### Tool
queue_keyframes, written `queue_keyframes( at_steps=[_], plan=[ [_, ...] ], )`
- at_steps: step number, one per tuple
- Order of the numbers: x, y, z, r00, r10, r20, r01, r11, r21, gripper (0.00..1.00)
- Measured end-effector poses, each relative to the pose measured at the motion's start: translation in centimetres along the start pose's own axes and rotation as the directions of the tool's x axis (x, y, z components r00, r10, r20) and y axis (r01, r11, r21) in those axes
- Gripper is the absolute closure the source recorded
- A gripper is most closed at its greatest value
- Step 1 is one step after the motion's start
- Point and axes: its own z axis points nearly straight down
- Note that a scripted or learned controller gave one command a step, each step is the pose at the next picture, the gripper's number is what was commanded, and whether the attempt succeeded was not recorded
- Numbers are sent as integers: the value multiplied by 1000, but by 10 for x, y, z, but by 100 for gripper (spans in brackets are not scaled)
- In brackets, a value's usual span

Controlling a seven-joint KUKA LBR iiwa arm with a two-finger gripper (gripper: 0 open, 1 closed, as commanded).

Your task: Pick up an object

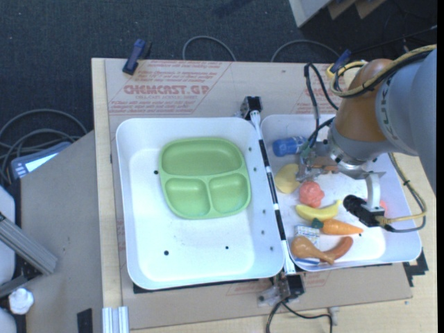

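The gripper [313,165] hangs over the right bin [395,248], just above a red strawberry [312,193]; its finger state cannot be told.

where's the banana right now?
In the camera view, the banana lies in the right bin, just below the red strawberry and above the carrot, left of the gripper.
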Motion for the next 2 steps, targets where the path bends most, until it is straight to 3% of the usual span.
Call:
queue_keyframes(
  at_steps=[1,2],
  plan=[
    [0,0,0,1000,0,0,0,1000,0,0],
    [-2,-25,11,1000,1,-1,-1,1000,6,0]
  ],
)
